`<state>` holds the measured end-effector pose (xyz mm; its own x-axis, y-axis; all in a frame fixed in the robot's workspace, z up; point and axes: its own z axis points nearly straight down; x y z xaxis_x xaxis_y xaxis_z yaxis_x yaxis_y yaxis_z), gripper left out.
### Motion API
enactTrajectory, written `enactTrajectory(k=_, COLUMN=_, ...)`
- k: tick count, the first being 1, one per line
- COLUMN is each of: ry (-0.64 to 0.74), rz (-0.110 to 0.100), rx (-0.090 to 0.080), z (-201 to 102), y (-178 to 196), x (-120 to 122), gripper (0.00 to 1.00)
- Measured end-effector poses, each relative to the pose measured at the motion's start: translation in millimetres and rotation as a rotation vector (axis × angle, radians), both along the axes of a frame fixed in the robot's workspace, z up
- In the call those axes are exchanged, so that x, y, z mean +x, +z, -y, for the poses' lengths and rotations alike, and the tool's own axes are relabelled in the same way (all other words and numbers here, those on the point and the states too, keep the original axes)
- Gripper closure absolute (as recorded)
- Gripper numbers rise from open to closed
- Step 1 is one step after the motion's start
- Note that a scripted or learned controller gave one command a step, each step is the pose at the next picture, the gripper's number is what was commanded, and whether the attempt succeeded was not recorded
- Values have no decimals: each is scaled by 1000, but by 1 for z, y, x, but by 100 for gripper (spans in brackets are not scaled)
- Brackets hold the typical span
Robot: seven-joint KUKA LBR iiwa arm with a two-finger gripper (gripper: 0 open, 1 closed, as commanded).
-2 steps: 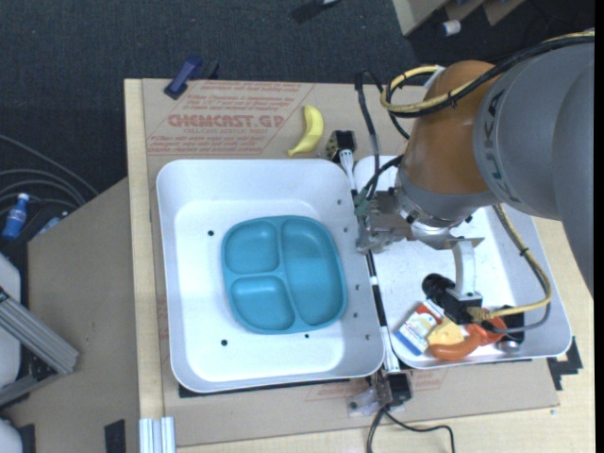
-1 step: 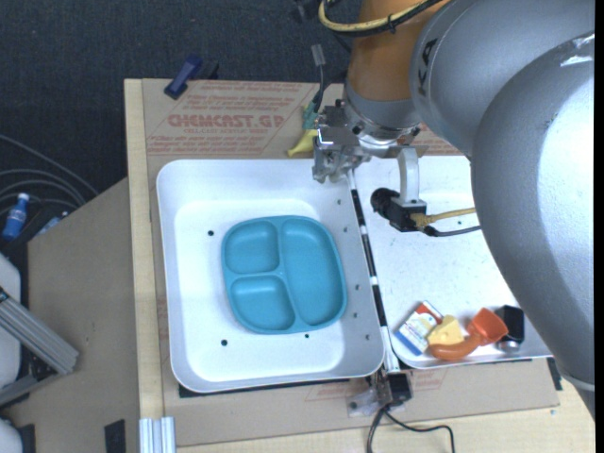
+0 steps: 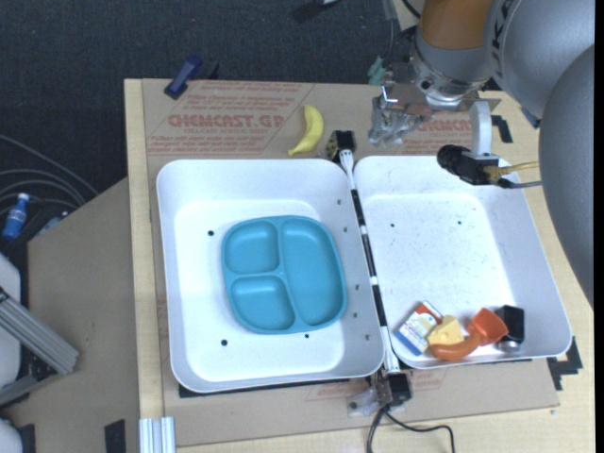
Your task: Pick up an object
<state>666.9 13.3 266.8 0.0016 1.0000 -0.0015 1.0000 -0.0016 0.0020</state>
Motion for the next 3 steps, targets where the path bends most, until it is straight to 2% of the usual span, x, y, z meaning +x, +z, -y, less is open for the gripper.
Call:
enactTrajectory(k=1, ry=2, rz=-2, rx=1, z=-1, y=-1, x=0, gripper=0)
enactTrajectory(k=2, ry=0, rz=-5, rx=1, z=64, y=-83, x=-64, gripper=0)
enactTrajectory(k=3, ry=0, rz=-4, rx=2, z=115, y=-183, x=-141, gripper=0)
